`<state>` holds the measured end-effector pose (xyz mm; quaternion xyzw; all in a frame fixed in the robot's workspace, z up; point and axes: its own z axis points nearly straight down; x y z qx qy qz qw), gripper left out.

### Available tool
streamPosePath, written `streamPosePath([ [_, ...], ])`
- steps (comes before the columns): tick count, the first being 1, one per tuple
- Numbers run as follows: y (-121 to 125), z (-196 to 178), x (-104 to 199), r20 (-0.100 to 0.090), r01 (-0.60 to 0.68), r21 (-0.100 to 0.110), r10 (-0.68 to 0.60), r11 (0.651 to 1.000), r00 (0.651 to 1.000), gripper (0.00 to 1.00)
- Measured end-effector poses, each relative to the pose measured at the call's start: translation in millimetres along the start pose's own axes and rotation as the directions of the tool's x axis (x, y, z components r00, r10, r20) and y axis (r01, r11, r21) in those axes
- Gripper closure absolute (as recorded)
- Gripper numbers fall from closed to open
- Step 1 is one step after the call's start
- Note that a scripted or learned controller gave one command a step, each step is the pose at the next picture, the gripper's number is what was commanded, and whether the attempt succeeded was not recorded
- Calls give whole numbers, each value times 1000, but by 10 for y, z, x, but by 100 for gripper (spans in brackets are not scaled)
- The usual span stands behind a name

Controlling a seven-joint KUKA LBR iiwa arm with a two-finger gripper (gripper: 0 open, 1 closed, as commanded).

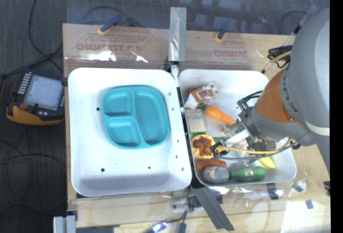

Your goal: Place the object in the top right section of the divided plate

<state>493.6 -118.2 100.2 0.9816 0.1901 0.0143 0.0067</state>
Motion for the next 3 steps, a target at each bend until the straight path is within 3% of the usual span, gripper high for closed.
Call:
streamPosePath([
  [1,-33,-44,-13,11,4,15,-4,1000,1000,100],
  [2,684,-530,307,35,-129,15,129,991,991,100],
  [3,782,-83,-223,17,-111,24,111,994,994,100],
])
